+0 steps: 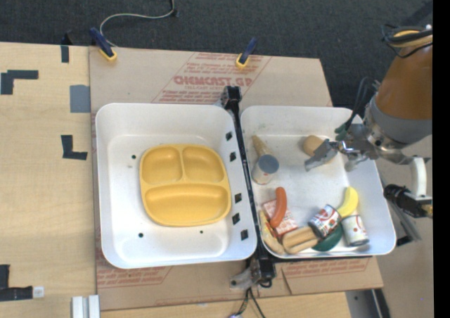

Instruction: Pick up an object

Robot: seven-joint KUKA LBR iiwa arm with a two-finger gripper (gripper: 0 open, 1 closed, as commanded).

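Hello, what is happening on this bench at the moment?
A grey and orange robot arm reaches in from the right over the right bin, which holds toy food. Its gripper hangs near a tan round piece without holding anything. The left bin holds a yellow divided plate.

We've got one fixed cam above the counter (42,169), tilted down, mid-distance. Both white bins (112,190) sit in frame side by side, floor at the far edge. Arm (408,98) enters from the right.
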